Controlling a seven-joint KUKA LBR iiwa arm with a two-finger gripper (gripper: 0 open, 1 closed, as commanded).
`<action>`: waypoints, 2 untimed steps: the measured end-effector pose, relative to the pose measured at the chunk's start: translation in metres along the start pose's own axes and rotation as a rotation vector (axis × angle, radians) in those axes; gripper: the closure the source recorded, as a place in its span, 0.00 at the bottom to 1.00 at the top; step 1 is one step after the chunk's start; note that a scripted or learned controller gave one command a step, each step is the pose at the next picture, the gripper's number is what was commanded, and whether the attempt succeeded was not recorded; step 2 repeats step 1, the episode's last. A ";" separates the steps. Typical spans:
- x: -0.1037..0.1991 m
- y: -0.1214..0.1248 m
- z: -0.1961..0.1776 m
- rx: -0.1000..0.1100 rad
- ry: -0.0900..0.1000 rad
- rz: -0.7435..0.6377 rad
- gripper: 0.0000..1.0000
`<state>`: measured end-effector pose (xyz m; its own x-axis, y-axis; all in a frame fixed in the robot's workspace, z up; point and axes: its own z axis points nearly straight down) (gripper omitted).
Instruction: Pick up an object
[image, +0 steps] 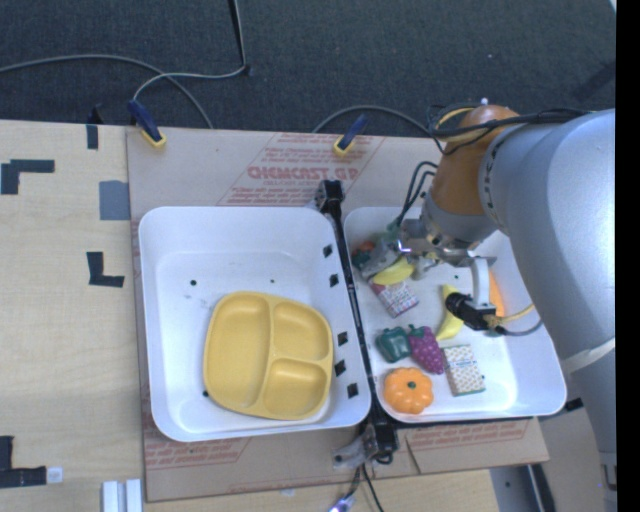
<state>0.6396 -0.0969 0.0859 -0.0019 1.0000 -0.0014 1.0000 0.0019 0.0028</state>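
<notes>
A light wooden bench (60, 330) with black tape marks carries a sheet of brown cardboard (290, 175) clipped down by two blue and yellow clamps, and on it sit two shallow white plastic bins side by side. The left bin (180, 240) holds a pale yellow plastic plate (268, 354) divided into three compartments, lying flat toward the bin's near side. The right bin (530, 390) holds a scatter of small toys: a small pink patterned box (397, 298) near the divider, a green toy vegetable (393, 343) just below it, a purple bunch of toy grapes (427, 350) touching the green piece, an orange toy pumpkin (408, 390) at the near edge, a small speckled tan block (464, 369) just right of the pumpkin, and a yellow toy banana (452, 323) above that block. The grey arm with its orange band (462, 180) reaches in from the right and hangs over the far part of the right bin. Its claw (400, 262) sits low among the toys at the far left corner of that bin, just above the pink box, with a yellow piece (396, 271) right at its tip; whether the claw is spread or closed cannot be told.
</notes>
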 end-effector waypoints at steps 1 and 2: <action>0.000 0.000 -0.010 0.001 -0.001 -0.001 1.00; 0.000 0.000 -0.010 0.001 -0.001 -0.001 1.00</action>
